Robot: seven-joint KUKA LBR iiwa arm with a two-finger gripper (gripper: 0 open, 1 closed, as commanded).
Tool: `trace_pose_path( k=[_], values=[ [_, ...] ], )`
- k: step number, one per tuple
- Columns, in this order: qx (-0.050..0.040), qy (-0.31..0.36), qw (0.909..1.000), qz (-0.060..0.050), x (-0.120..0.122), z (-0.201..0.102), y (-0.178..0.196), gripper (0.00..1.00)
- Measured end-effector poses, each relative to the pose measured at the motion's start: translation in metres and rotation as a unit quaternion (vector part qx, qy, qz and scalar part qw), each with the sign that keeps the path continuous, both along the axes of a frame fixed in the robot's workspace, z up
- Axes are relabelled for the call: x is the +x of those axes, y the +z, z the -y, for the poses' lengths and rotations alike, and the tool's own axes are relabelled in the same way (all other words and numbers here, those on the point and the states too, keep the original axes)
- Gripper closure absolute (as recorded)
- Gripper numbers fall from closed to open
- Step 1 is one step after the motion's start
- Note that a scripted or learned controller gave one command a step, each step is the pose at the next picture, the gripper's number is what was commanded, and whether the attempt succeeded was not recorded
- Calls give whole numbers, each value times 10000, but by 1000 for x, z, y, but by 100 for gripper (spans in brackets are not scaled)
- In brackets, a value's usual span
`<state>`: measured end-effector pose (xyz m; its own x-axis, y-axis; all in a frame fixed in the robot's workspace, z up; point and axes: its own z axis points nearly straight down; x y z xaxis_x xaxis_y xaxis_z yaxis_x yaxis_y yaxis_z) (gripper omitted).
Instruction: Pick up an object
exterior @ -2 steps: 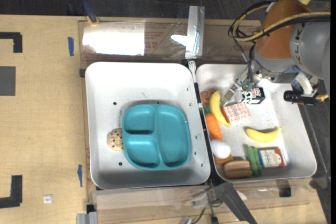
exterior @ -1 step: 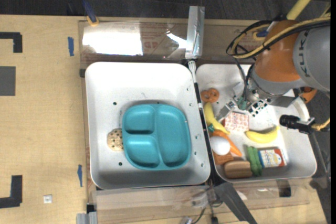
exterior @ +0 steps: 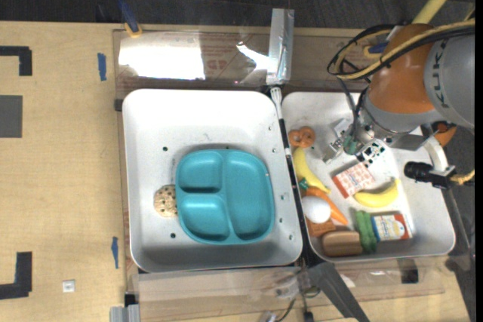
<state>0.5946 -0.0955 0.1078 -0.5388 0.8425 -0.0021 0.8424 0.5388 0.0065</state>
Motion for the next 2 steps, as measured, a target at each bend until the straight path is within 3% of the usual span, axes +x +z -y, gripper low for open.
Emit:
trace_pose_path(
  k=[1, 2],
  values=[
    [0, -1383, 9904, -7, -13, -47, 78, 100],
    [3, -1063, 9943, 8, 16, -79, 148, 100]
  ],
)
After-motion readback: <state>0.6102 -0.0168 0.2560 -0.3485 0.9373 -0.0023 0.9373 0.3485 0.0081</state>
